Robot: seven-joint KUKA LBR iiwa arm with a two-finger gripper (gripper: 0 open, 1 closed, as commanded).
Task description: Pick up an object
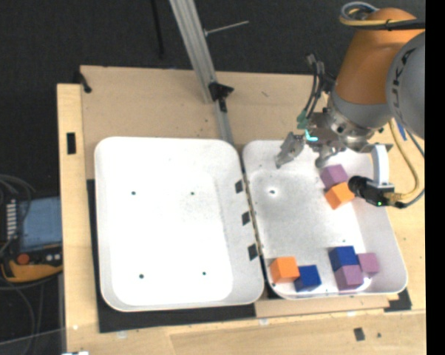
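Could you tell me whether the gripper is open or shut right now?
Open: the gripper hangs over the right bin with its fingers spread and nothing between them.

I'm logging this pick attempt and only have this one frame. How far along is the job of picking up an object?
Done: the arm has reached over the right bin, with the hand above its far end.
In hand: nothing shows between the fingers.
Left: the whole pick. The purple block and orange block lie nearest the hand on the bin floor, and the other blocks sit along the near edge, such as the blue block.
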